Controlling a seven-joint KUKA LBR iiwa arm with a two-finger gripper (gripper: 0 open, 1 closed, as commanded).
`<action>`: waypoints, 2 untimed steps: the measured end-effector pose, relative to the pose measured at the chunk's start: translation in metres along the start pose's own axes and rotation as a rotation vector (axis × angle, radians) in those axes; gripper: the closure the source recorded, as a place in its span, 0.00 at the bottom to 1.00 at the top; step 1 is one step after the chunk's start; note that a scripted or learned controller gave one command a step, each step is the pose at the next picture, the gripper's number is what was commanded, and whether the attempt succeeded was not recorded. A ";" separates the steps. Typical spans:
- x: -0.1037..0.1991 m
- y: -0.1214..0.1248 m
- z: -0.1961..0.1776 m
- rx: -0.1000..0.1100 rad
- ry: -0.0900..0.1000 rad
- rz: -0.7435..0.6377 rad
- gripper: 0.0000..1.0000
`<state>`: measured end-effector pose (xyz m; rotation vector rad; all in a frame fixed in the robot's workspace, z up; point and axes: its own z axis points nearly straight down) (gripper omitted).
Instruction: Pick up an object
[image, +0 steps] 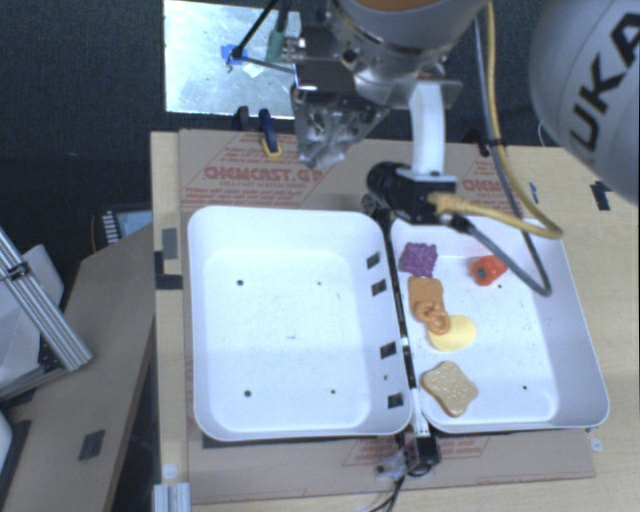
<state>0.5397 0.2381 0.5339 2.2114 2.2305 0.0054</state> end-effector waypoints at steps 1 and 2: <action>-0.004 0.016 -0.001 0.000 -0.001 0.008 1.00; -0.004 0.020 -0.001 0.000 -0.001 0.008 1.00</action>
